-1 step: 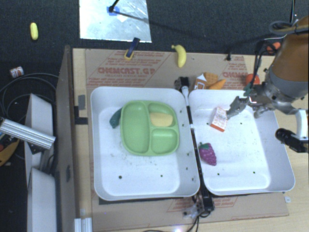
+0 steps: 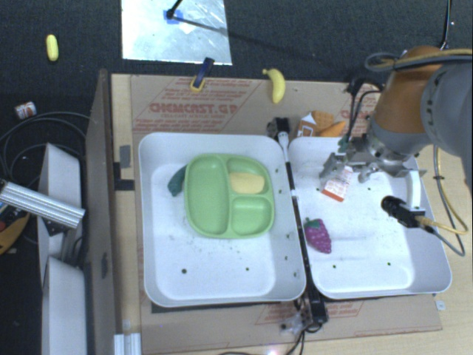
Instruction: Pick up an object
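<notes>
While the grey arm (image 2: 443, 117) reaches in from the right, with its orange band (image 2: 414, 76) above the wrist, the gripper (image 2: 344, 167) hangs over the upper left part of the right bin (image 2: 384, 276), not far from the divide between the two bins. Whether the gripper is spread apart or drawn together cannot be told from this slanted view.

A small white-and-red carton (image 2: 336, 189) sits tilted just under the gripper's tip. It is so close that it cannot be told whether the two touch, or whether the carton rests on the bin floor or is raised off it. Lower in the same bin, near its left wall and apart from the carton, lies a purple grape toy (image 2: 318, 236).

The left bin (image 2: 159, 276) holds a green divided plate (image 2: 222, 202) near its middle. A pale yellow piece (image 2: 247, 182) lies in the plate's upper right compartment, and a dark green item (image 2: 177, 180) rests on the bin floor against the plate's left edge.

Behind the bins, on the printed cardboard sheet (image 2: 236, 103), lies a yellow banana (image 2: 276, 86). An orange thing (image 2: 329, 127) sits just beyond the right bin's upper rim. Another small yellow thing (image 2: 52, 47) lies on the dark floor at the upper left, well apart from the bench.
</notes>
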You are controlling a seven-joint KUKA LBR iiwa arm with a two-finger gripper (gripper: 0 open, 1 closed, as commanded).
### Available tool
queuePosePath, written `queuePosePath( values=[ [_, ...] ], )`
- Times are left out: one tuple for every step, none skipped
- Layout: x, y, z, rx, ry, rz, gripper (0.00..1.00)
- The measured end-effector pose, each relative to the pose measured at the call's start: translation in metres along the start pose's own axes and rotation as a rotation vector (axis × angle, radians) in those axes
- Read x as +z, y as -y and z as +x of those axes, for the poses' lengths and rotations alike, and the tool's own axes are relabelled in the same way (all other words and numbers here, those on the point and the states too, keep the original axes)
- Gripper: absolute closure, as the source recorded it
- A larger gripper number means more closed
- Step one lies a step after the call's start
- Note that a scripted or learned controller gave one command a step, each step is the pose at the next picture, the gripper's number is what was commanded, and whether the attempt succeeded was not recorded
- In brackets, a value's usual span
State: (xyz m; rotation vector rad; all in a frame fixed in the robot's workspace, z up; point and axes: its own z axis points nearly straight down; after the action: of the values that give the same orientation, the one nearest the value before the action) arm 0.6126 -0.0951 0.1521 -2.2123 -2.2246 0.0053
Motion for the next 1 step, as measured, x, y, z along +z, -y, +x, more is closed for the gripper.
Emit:
queuePosePath(
  values=[
    [0.0718, -0.0107, -0.0247, 0.006, 0.001, -0.003, 0.00]
  ],
)
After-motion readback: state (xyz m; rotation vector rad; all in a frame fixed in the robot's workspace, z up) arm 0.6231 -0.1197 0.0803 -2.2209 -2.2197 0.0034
